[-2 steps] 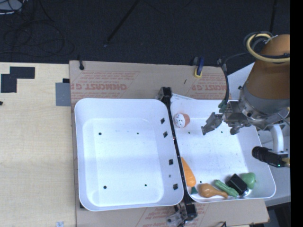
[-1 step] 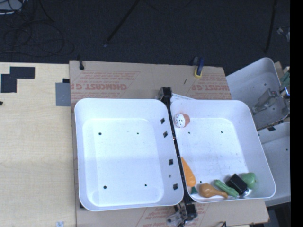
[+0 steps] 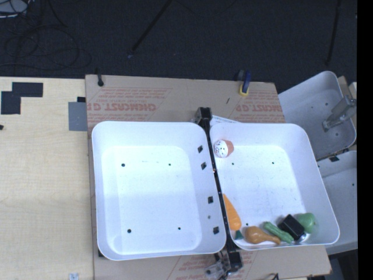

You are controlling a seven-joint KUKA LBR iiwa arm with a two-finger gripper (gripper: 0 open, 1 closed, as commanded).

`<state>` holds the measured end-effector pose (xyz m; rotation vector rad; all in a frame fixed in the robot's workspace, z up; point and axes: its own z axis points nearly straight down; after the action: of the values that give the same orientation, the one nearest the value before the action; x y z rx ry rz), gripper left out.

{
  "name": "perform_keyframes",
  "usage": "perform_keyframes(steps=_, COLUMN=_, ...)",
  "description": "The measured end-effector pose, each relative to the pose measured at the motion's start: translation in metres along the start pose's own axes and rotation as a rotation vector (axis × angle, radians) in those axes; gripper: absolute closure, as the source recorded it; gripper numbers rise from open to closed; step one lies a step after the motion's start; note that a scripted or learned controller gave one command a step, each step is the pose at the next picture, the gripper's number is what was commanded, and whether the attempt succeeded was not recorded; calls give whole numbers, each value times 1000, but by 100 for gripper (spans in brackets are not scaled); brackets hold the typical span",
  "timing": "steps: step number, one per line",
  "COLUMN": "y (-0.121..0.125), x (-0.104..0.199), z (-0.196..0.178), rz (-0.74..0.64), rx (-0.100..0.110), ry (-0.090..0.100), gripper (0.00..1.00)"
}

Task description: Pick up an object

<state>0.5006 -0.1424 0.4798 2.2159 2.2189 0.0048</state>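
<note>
Camera view, looking down at a slant on two shallow white bins set side by side on a cardboard sheet (image 3: 175, 101) with red print. The left bin (image 3: 105, 156) and the right bin (image 3: 315, 168) meet along a shared seam, where a row of small black clips (image 3: 205, 165) runs from 12 o'clock to 6 o'clock.

All the candidate objects lie in the right bin. A small white-and-orange ball (image 3: 222, 149), its white face dotted, rests at about 10 o'clock of the bin floor, near the seam and well apart from the rest. An orange carrot-shaped toy (image 3: 232, 213) lies along the seam wall at about 7 o'clock. Along the near wall, from 6 to 5 o'clock, four pieces are clustered: a yellow-orange gourd-shaped toy (image 3: 256, 234), a long green piece (image 3: 277, 231) touching it, a black block (image 3: 291, 227) lying partly over that green piece, and a rounded green toy (image 3: 306, 220) just beside the block.

At 12 o'clock on the cardboard edge stands a blue-and-yellow clamp (image 3: 245, 82). At 9 o'clock is the pale wooden bench top (image 3: 41, 174); at 3 o'clock, a grey plate (image 3: 315, 107) with small holes.
</note>
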Motion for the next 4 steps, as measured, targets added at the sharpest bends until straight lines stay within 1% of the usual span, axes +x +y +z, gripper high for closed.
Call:
perform_keyframes(steps=1, y=-25, x=22, z=-50, rz=-1, rx=2, ry=1, gripper=0)
perform_keyframes(steps=2, y=-25, x=-25, z=-16, rz=4, rx=11, ry=2, gripper=0)
perform_keyframes(steps=3, y=-24, x=-8, z=-60, rz=0, rx=4, ry=1, gripper=0)
perform_keyframes(steps=4, y=-23, x=-8, z=-68, rz=-3, rx=10, ry=1, gripper=100)
